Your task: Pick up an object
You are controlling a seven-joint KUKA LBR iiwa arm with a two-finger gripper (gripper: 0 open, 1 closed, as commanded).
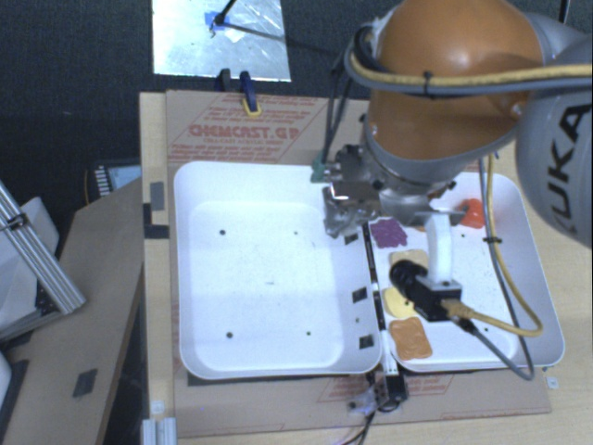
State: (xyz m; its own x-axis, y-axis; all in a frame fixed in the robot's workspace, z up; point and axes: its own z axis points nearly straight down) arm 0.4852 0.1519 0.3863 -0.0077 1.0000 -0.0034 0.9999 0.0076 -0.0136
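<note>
Looking down on two white bins side by side on cardboard (250, 128) with red print. Got the gripper (343, 216) sitting low over the right edge of the left bin (259, 276), just beside the divider (375, 295) — can't tell from this angle if open or closed, or holding anything. Too much dark metal bunched up under the big orange band (445, 63). Seeing all the objects over in the right bin (474, 281): a purple piece (387, 233) just right of the gripper, a red-orange one (473, 213) further right near the far wall, then a yellow one (398, 302) and a brownish-orange one (410, 339) up against the divider toward the near corner. Also spotted a blue and yellow clamp (248, 95) on the cardboard's far edge, plus a foil sheet (220, 21) behind that — dark backdrop all round it.
</note>
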